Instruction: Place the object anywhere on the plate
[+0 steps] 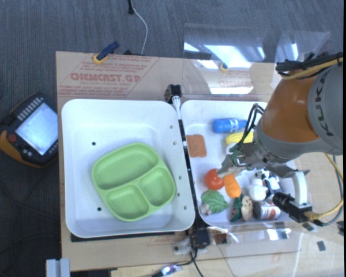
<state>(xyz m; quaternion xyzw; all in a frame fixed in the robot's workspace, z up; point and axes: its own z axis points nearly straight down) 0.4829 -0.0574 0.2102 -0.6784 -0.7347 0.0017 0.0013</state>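
Two white bins sat side by side on the table (pixel 69 74). The left bin (pixel 81 126) held one green plate (pixel 134 181) with three compartments. The right bin (pixel 205 111) held the loose things: one blue cylinder (pixel 229 125), one brown slab (pixel 196 145), one tomato (pixel 214 179), one orange piece (pixel 232 186), one green leafy piece (pixel 214 200), and something yellow (pixel 240 137) half hidden under the arm (pixel 294 117). A cluster by the bin's near right corner (pixel 254 206) was too jumbled to count. The tool (pixel 237 161) hung over the right bin above the tomato and orange piece; whether it was open or closed could not be told, nor which object it had.
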